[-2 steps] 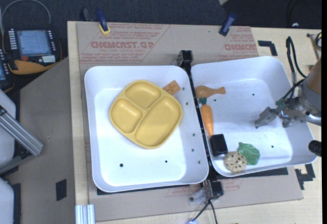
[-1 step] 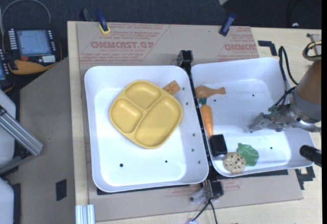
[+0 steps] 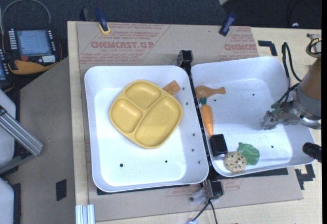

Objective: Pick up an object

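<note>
My gripper (image 3: 272, 118) hangs low over the right side of the right bin (image 3: 255, 72), over bare white floor, with no object touching it. Along that bin's left wall lie a tan drumstick (image 3: 210, 91), an orange carrot (image 3: 207, 118) and a black block (image 3: 218, 144). A round speckled cookie (image 3: 234, 162) and a green leafy piece (image 3: 250, 152) sit near the front wall, down and to the left of the gripper. The left bin (image 3: 102, 156) holds a yellow divided plate (image 3: 146, 114) with a small brown piece (image 3: 171, 87) at its upper right edge.
The grey arm with its orange band (image 3: 310, 90) comes in over the right bin's right wall. Black cables (image 3: 286, 65) hang near that bin's far right corner. A dark divider (image 3: 196, 116) separates the two bins. A pendant with a screen (image 3: 31, 44) lies off the bench, left.
</note>
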Robot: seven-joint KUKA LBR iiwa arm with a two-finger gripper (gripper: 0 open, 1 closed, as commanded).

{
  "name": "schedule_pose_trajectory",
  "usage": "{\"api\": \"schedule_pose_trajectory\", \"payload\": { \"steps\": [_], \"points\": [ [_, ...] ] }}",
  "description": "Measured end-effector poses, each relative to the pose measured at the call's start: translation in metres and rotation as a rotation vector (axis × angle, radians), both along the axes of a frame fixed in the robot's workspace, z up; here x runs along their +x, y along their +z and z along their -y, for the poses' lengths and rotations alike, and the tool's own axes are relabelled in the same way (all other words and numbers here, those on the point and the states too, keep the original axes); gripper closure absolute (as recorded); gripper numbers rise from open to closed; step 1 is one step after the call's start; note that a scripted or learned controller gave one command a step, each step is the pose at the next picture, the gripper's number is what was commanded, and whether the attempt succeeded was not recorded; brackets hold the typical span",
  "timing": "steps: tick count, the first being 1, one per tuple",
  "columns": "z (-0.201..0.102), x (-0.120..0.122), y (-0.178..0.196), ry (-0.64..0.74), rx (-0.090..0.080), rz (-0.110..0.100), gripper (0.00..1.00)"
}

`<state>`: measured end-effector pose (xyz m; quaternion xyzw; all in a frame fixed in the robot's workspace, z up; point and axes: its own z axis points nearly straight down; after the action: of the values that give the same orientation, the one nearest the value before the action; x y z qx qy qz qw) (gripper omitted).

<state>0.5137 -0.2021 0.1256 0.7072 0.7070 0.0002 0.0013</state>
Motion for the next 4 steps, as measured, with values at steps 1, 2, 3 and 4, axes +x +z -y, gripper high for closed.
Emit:
{"api": "schedule_pose_trajectory", "payload": {
  "steps": [1, 2, 3, 4],
  "points": [
    [0.000, 0.001, 0.062, 0.001, -0.001, 0.003, 1.00],
    [-0.004, 0.004, 0.123, 0.002, -0.001, 0.002, 1.00],
    [-0.003, 0.005, 0.154, 0.001, -0.001, 0.003, 1.00],
    [-0.048, 0.015, 0.145, 0.004, 0.003, -0.003, 1.00]
  ]
}}
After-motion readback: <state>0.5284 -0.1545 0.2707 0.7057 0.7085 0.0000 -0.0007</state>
